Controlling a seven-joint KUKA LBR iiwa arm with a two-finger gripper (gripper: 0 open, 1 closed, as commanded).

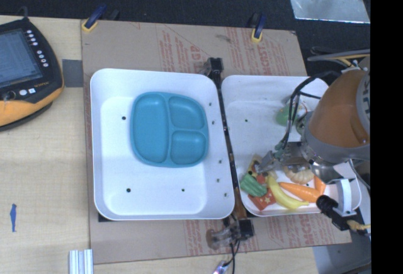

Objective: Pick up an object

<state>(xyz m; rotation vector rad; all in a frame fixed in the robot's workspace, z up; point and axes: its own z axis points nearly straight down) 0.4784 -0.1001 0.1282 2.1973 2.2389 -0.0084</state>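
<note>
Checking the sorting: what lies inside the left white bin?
Inside the left white bin lies one blue three-compartment plastic plate. Its compartments hold nothing; whatever is beneath it is covered.

Red printed lettering ran in slanted lines across the brown cardboard sheet (189, 52) under the two white bins, but it was too small and faint to read, and the screen of the pendant (22, 74) showed no legible text.
</note>
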